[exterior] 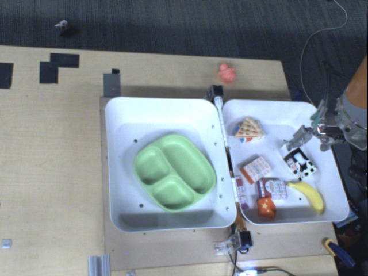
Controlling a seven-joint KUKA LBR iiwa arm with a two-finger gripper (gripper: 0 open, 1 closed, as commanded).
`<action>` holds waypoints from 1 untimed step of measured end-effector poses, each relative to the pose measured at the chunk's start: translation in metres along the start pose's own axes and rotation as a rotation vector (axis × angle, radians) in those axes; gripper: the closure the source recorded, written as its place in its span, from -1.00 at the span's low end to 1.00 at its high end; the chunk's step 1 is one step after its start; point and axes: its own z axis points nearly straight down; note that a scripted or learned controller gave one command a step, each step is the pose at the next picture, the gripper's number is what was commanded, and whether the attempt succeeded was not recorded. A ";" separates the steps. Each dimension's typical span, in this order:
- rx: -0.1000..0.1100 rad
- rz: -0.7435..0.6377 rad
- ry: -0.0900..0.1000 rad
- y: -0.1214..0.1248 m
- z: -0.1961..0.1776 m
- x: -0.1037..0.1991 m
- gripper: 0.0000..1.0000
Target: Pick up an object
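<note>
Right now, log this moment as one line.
gripper: over right bin, holding nothing | banana, tomato, waffle: in bin | green plate: left bin

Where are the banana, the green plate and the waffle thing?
banana [309,194]: camera view, middle of its curved body.
green plate [198,164]: camera view, its right-hand compartment.
waffle piece [248,130]: camera view, centre of its grid.

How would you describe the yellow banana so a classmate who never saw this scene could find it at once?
Start at the right-hand shallow white bin. In its near right corner lies the curved yellow banana, beside a small red tomato-like toy. It is the only long, bent, yellow item among the bin's small packets and toys.
</note>
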 end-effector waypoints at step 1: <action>0.002 0.003 -0.001 0.059 0.106 -0.059 -1.00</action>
